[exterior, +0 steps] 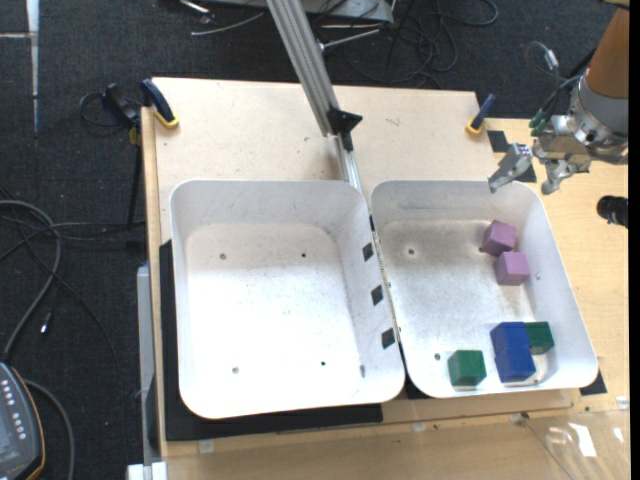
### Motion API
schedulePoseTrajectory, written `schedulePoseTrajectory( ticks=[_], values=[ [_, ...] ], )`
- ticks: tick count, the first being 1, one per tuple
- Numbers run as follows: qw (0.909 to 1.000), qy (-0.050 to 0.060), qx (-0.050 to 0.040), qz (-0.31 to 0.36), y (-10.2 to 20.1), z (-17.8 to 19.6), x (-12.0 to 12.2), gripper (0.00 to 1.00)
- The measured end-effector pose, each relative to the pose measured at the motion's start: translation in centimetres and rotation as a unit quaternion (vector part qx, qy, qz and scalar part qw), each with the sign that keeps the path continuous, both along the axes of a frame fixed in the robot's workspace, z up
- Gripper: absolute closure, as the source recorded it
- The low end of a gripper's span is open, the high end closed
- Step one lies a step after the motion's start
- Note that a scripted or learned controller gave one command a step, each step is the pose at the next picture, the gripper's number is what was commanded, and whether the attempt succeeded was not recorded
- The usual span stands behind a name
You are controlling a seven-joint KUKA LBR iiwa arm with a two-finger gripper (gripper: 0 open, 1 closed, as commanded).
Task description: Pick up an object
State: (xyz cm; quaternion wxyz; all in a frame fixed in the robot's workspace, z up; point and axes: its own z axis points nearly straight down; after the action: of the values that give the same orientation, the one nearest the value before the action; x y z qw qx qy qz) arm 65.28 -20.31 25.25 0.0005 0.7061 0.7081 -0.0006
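Pincer [527,171]: at the end of the arm [608,78], hanging over the far right corner of the right bin [420,268]. Its two fingers stand apart with nothing between them, touching no block.

Right bin, contents: two purple blocks [506,252] near the far right side, one just beside the other, below the pincer and clear of it. Blue block [512,350] at the near right corner, a green block [539,336] touching its right side. A second green block [466,367] sits near the front wall, just left of the blue one.

Left bin [200,218]: white, speckled floor.

Bench [250,128]: pale board, yellow clamps [160,108] at the far corners.
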Motion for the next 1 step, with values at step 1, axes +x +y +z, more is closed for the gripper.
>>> schedulePoseTrajectory(
  ticks=[1],
  values=[
    [1.0000, 0.006, 0.0017, -0.004, -1.80, -8.77, -9.08, 0.00]
  ],
)
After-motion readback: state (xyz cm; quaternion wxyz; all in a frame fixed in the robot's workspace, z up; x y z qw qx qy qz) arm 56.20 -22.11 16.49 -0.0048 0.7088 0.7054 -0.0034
